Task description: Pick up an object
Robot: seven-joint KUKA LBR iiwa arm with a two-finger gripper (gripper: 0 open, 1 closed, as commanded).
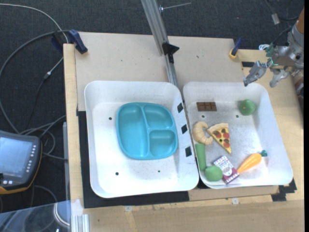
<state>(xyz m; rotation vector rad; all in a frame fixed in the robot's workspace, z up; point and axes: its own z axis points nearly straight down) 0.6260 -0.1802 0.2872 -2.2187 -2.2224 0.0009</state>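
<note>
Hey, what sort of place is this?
Likely a robotics lab bench: two white bins, toy food such as a pizza slice and carrot, and a handheld control pendant trailing cables.

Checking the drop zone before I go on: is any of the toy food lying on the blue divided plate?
No. The blue divided plate lies alone in the left bin, while the pizza slice, carrot and the rest lie in the right bin.

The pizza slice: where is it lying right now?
The pizza slice lies near the middle of the right bin in the camera view, just right of the croissant and below the chocolate bar.
</note>
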